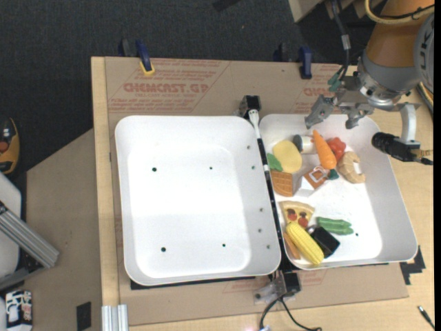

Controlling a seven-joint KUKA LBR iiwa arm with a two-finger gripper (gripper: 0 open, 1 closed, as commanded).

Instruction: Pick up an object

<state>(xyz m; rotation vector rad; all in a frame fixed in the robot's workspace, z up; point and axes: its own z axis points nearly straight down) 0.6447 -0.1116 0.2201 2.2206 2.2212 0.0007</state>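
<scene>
Cables [275,309] are trailing off the near edge of the worktop [172,88], just below where the two bins are meeting. Going rightward, the left bin [138,185] is lying bare and white. The right bin [393,212] is holding a crowded pile of toy food: a corn cob [304,243] sitting by a black block [325,241] at the near end, a green bean pod [335,225] beside them, then a waffle [282,183], a yellow lemon [288,155], an orange carrot [324,149] and a bread roll [352,167] toward the far end. Above that far end the gripper [337,116] is hovering with its fingers [315,114] spread apart and pinching nothing; the carrot is lying just below them, the likeliest target.

Because the pieces are touching one another, a descent is risking a finger landing on a neighbour rather than beside the carrot. The carrot's tapered, smooth body is also likely to be slipping out as the fingers are closing.
</scene>
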